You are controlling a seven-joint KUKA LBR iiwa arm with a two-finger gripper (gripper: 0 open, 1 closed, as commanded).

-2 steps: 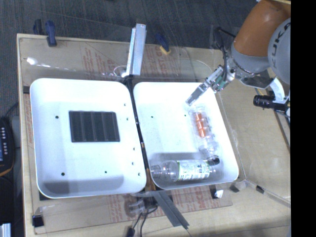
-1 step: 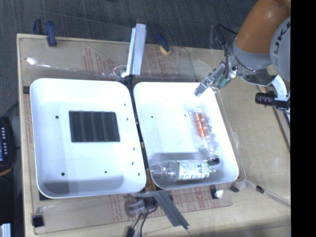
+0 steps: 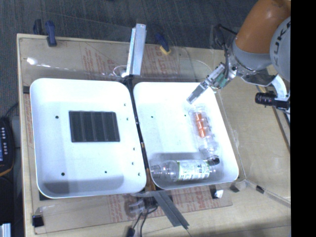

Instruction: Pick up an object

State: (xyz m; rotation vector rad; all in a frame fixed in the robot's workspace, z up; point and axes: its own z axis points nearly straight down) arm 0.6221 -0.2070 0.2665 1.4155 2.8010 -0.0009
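The pincer point(image 3: 193, 97) hangs over the right bin's point(image 3: 163, 107) far right; I cannot tell its opening. Two clear bottles, one orange-labelled point(image 3: 202, 131), one lying at the near wall point(image 3: 183, 170)

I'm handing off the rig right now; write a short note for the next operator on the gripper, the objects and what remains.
Gripper: hovering over the far right corner of the right white bin, nothing between its fingers; open or shut is unclear.
Objects: a clear plastic bottle with an orange label lies along the right wall; a clear plastic bottle with a white label lies along the near wall.
Left white bin has a dark grated rectangle.
Done: nothing picked.
Left: grasp and lift one object.
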